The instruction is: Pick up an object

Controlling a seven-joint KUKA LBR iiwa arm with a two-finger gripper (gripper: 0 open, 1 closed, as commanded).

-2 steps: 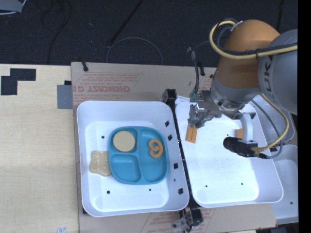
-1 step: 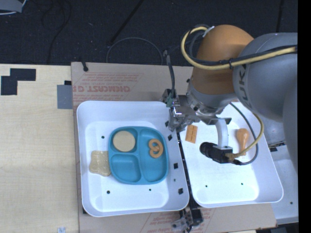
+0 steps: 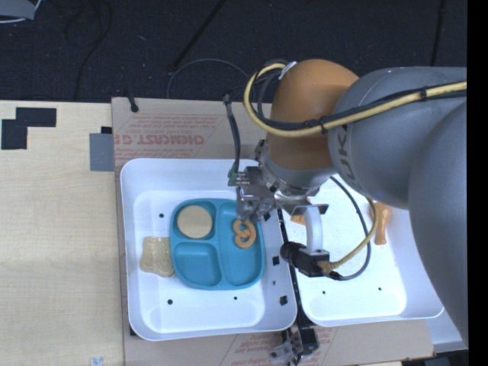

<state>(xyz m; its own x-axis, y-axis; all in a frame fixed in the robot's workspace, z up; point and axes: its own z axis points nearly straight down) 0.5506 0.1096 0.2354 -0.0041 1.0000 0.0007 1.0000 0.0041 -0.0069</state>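
In the left bin (image 3: 145, 311) lies a blue divided tray (image 3: 200, 267). A round tan disc (image 3: 194, 221) sits in its upper left compartment, and a small brown pretzel (image 3: 244, 235) in its narrow right compartment. A pale yellow spongy piece (image 3: 157, 255) rests on the bin floor, touching the tray's left side. My gripper (image 3: 247, 204) hangs over the tray's upper right corner, directly above the pretzel and very close to it. The wrist and the orange band hide the gripper from above.
The right bin (image 3: 381, 303) holds an orange object (image 3: 381, 224) near its right side, partly under the arm. A white part (image 3: 313, 233) and a black connector with a yellow cable (image 3: 303, 259) hang from the arm over the divide between the bins.
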